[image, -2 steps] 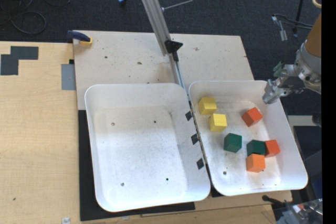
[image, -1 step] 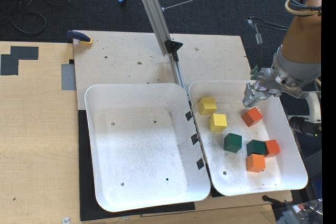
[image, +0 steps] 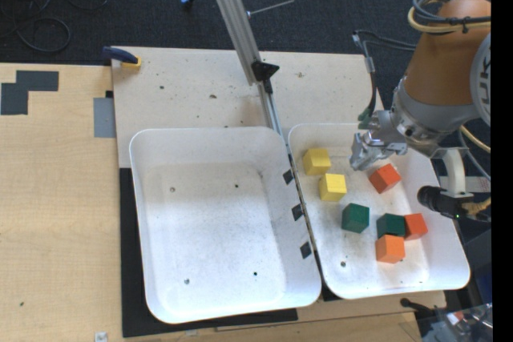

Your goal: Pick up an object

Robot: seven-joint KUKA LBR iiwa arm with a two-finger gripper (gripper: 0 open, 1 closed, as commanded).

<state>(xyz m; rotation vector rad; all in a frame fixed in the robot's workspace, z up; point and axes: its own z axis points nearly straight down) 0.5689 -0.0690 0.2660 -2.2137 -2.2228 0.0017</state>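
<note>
The grey metal gripper (image: 370, 151) hovers just beside a small orange wooden cube (image: 384, 177). Its jaws' state cannot be told. A yellow wooden cube (image: 317, 161) sits near the orange one.

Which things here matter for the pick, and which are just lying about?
Job:
pincer, above the right bin
two yellow blocks
three orange blocks
two green blocks

Lying about:
left bin
aluminium post
blue-and-yellow clamp
floor cables

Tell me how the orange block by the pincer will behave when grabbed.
The orange block looks rigid and flat-faced, so it should sit firm, not roll. It lies skewed to the pincer, so it may twist. It is probably light.
</note>
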